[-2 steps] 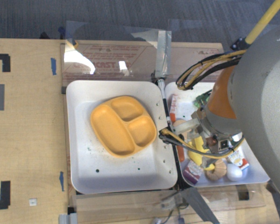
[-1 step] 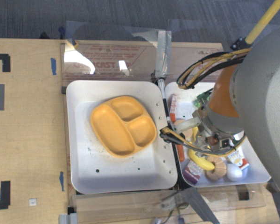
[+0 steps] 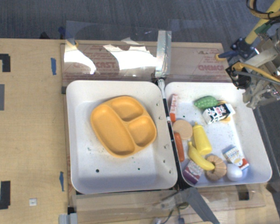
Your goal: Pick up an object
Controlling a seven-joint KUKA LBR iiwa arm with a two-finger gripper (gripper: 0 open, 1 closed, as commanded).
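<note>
The gripper [image 3: 259, 94] hangs at the three o'clock edge of the scene, just past the upper right rim of the right bin [image 3: 261, 146], under cables and yellow hoses; whether it is spread or closed I cannot tell, and nothing shows between it. Nearest it, toward nine o'clock, lie a small cow-print milk carton [image 3: 218, 113] and a green vegetable toy [image 3: 206, 101] touching it at eleven o'clock. Further down the bin toward six o'clock sit a yellow mustard bottle [image 3: 201, 139], a banana [image 3: 199, 158], a white egg [image 3: 234, 172] and an orange carrot [image 3: 178, 145] along the left wall. The left bin [image 3: 79, 162] on the worktop [image 3: 23, 125] holds a yellow divided plate [image 3: 123, 125].
</note>
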